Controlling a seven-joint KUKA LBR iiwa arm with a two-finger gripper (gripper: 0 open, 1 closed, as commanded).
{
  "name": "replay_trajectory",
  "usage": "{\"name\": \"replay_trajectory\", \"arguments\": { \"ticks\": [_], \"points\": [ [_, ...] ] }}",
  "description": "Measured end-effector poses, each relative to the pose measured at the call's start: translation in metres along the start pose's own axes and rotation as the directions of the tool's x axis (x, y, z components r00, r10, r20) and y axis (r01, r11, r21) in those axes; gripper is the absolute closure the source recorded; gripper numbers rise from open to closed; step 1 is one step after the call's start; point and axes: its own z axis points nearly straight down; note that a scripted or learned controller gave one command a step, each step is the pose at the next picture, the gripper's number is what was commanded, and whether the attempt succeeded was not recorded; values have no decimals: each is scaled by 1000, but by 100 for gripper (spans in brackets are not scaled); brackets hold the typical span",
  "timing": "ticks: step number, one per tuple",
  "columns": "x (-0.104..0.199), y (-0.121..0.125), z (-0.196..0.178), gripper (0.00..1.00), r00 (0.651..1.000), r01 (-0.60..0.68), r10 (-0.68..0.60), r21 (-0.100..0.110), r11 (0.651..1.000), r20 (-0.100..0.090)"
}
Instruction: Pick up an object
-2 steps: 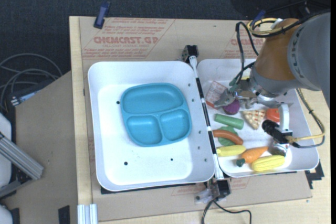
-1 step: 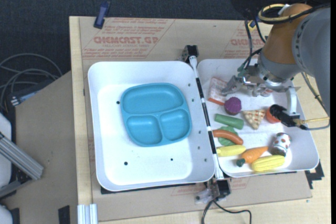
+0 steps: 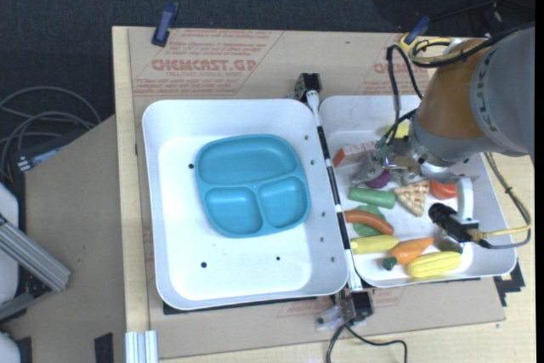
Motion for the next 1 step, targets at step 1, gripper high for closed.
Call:
{"name": "replay_trajectory", "arguments": {
  "ticks": [1],
  "points": [
    [0,1,-11,100,1000,0,0,-3,1000,1]
  ]
}}
